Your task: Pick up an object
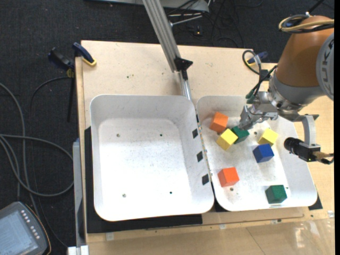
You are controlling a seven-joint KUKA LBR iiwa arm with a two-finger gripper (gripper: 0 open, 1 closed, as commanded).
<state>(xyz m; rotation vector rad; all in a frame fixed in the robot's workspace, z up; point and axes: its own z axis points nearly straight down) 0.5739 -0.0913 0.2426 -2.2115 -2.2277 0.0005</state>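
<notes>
Far left: we log dark carpet, black cables [21, 142] and the corner of a grey handheld screen [18, 230], cut off by the frame edge. A blue-and-yellow clamp [84, 53] grips the pale wooden surface [133, 68] at its upper left corner.

Left bin [106, 116]: white and speckled.

Centre: a slanted metal pole [162, 25] runs down to the seam between the bins.

Right bin [303, 187]: we count an orange block [219, 122], a yellow block [228, 138], a second orange block [228, 176], a dark green block [240, 134] touching the yellow one and partly hidden, a second yellow block [268, 136], a blue block [263, 153] and a green block [276, 194] near the front rim.

The end effector [245, 125] sits low at the dark green block; we cannot tell whether it is open, closed or gripping.

Right: the arm [303, 62] is cut off by the frame.
</notes>
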